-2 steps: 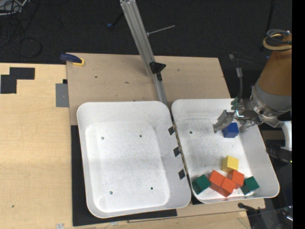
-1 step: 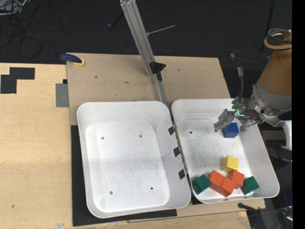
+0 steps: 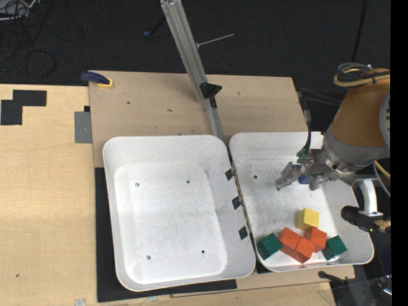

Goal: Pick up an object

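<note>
**Approach stage: end effector above the right bin, blocks not yet reached**

The grey arm with its orange band (image 3: 361,116) reaches over the shallow white plastic right bin (image 3: 268,152), and its end effector (image 3: 298,176) hangs above the bin's middle floor. The step in hand looks like the approach before a grasp: nothing is seen between the fingers, so nothing is held. The slant of the camera and the dark, cluttered shape of the end effector leave its opening unreadable; I cannot tell whether it is spread or closed, nor whether it touches the bin floor.

The candidate objects sit in a cluster at the near end of the right bin, well apart from the end effector: a small yellow cube (image 3: 310,218), orange-red blocks (image 3: 301,242) pressed together just beside it, a dark green block (image 3: 269,245) on the cluster's side toward the left bin, and another green block (image 3: 334,247) on the opposite side.

The next move likely calls for travelling toward the cluster; the yellow cube, nearest and least crowded, seems the easiest target.

The shallow white left bin (image 3: 127,155) lies alongside on the bench (image 3: 159,104).
</note>
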Controlling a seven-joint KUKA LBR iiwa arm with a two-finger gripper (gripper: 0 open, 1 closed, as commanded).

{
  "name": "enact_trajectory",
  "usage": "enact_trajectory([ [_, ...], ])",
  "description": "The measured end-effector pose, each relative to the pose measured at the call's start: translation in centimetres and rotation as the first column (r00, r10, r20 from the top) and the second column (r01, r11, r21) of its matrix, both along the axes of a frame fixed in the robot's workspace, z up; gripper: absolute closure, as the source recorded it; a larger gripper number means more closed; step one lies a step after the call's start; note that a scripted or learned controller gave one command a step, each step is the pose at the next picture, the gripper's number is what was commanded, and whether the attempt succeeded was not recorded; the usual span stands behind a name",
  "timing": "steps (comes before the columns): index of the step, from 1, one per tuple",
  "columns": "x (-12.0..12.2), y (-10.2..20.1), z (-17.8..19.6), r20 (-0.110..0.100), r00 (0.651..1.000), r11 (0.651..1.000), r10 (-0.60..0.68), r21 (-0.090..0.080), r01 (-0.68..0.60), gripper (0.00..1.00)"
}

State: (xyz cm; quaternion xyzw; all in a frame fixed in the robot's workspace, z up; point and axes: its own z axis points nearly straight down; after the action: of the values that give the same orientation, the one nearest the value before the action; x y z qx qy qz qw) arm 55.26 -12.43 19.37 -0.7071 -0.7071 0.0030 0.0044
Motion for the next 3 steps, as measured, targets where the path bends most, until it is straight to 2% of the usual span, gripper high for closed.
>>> enact_trajectory([
  [2, 0.5, 0.3, -10.1, 0.003, 1.0, 1.0, -0.002, 0.0, 0.002, 0.0],
  [3, 0.5, 0.0, -8.8, 0.006, 1.0, 1.0, -0.011, -0.001, 0.011, 1.0],
])
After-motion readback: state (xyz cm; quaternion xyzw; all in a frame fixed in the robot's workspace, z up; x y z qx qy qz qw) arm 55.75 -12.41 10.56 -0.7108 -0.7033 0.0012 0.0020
